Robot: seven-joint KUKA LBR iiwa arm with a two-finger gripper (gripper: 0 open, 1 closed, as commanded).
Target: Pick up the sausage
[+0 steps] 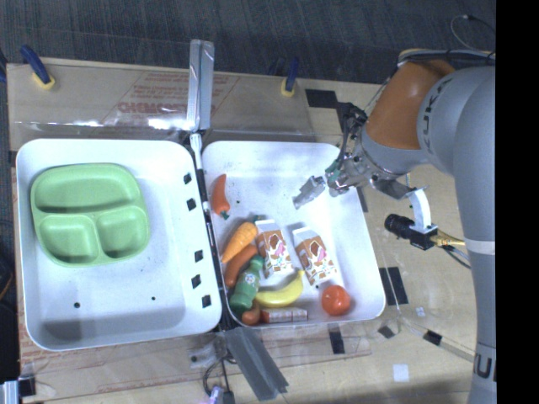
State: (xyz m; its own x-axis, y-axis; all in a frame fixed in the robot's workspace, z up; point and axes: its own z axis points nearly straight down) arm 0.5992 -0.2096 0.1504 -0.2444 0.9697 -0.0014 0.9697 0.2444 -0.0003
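The sausage is a reddish-brown stick lying slanted in the right bin, just below an orange carrot and above a green bottle. My gripper hangs over the bare upper middle of that bin, up and to the right of the sausage and well apart from it. Nothing shows in the gripper. The grey arm with its orange band reaches in from the right.
Also in the right bin are a red pepper, two small cartons, a banana, a tomato and a small red pack. The left bin holds a green divided tray.
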